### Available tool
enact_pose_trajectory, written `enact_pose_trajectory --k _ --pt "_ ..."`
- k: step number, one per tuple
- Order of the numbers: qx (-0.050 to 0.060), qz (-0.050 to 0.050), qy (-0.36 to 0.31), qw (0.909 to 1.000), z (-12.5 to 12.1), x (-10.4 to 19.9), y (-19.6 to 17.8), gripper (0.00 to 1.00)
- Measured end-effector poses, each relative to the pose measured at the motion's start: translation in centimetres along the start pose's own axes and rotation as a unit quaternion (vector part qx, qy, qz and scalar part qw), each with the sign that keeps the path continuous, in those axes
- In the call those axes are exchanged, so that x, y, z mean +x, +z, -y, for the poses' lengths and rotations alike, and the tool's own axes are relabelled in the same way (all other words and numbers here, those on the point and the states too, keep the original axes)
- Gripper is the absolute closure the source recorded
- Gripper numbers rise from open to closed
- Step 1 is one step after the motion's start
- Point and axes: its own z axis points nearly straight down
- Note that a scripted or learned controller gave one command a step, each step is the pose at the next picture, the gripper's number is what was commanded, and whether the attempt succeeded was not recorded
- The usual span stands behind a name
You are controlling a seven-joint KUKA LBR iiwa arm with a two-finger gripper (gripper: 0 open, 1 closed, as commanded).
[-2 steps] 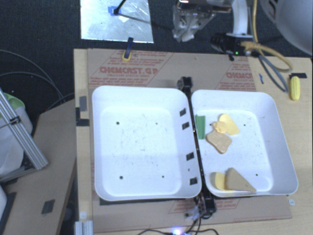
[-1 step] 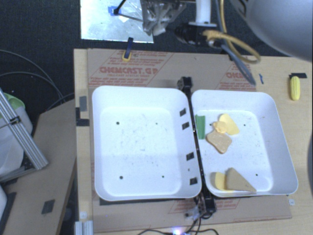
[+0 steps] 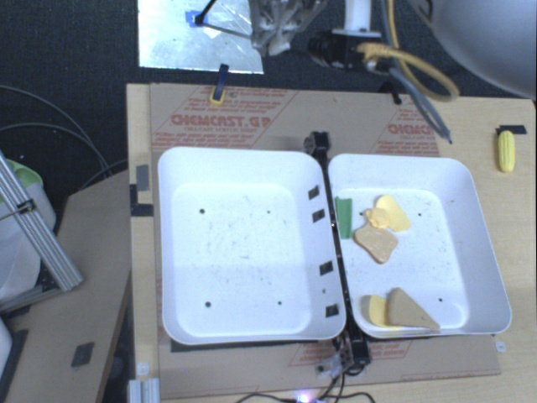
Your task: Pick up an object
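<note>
Camera view from above has all the candidates sitting in the right-hand shallow white plastic bin (image 3: 470, 225), while the left-hand shallow white plastic bin (image 3: 226, 242) looks bare apart from scuffs. Easiest pick to me is the flat tan toast-shaped piece (image 3: 377, 243) near the middle of the right bin: it looks like light foam or soft plastic play food, so no weight to worry about, but it's thin and lying flat, so I'd guess it could slide or squish out. I'd pinch it across its narrow width, edge to edge. It's touching the pale yellow lumpy piece (image 3: 389, 214) just behind it, so that side is crowded. A tan wedge-shaped piece (image 3: 410, 311) rests against a pale yellow flat slab (image 3: 376, 310) at the front wall, and a small green strip (image 3: 343, 217) sits by the divider. The end effector (image 3: 274, 25) hangs up at the far edge, beyond the cardboard-covered worktop (image 3: 252, 112), well apart from everything; I can't tell how it's set.
</note>
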Motion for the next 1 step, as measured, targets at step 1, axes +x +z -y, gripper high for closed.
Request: enact_pose_trajectory --k 1 --pt "0.009 0.004 0.007 0.9999 -4.98 -2.72 14.20 1.00"
